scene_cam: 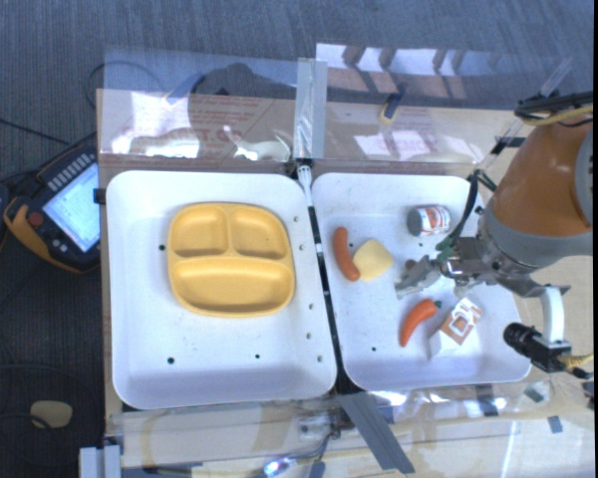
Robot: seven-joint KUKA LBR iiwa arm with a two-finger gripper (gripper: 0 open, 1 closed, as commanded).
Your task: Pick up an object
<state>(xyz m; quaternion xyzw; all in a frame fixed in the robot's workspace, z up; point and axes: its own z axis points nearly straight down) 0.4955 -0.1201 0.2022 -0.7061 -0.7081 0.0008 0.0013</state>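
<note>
The gripper (415,275) hangs low in the right bin (379,366), its grey fingers apparently spread with nothing between them. A carrot (417,322) lies just beneath, a small carton (458,324) right beside it. Crowded like that, I'd worry the fingers nudge the carton or shove the carrot aside rather than clamp it.

Both white bins (219,376) look like smooth, slightly glossy plastic. The yellow divided tray (231,258) is matt plastic. The small can (431,219) shines like metal. Grey carpet (179,13) looks ribbed.
</note>
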